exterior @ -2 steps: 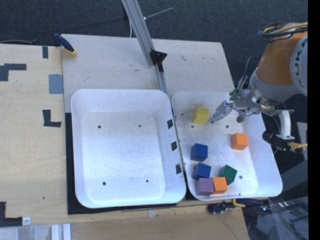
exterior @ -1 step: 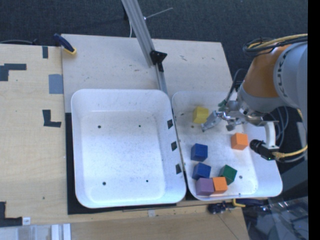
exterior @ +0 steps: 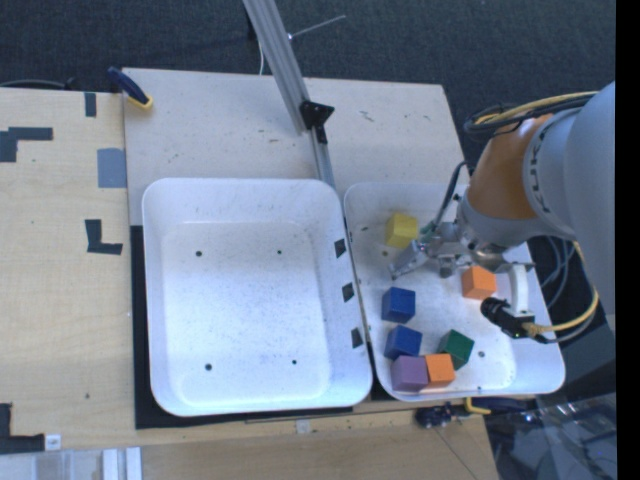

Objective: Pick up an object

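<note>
Grey arm (exterior: 560, 168) is reached in from 3 o'clock over the right bin (exterior: 530, 368). Its gripper (exterior: 418, 258) is hung low between yellow cube (exterior: 402, 229) and blue cube (exterior: 399, 303); its opening cannot be told, nothing is seen held.

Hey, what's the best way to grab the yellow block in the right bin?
Probably from straight above, closing the pincer on two opposite flat sides of the yellow block. It stands apart from the other blocks, with bare floor of the right bin around it.
</note>
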Tool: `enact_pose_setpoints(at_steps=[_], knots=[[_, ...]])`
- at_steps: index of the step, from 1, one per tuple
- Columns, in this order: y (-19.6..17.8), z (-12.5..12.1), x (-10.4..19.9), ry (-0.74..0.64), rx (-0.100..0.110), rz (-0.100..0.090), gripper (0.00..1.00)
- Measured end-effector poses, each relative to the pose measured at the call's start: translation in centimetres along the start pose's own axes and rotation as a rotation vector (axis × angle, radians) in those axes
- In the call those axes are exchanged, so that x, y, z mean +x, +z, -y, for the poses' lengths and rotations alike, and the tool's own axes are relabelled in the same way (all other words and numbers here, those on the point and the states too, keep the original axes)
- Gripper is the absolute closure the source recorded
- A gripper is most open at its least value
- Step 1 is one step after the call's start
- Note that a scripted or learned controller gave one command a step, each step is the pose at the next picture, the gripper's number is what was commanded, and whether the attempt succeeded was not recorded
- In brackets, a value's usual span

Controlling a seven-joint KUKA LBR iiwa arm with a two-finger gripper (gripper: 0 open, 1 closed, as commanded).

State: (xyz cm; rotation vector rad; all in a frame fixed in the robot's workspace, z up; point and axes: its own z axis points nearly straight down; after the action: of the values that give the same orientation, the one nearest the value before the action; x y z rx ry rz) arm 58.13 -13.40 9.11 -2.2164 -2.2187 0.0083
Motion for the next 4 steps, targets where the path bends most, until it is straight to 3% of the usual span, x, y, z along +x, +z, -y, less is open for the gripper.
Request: enact_pose_setpoints(at_steps=[1,4], knots=[[-1.3,-0.2,0.1,-0.002,-0.004,-0.001,1.0],[-15.4,1.2,-0.8,0.0,-0.011,0.001,1.0]])
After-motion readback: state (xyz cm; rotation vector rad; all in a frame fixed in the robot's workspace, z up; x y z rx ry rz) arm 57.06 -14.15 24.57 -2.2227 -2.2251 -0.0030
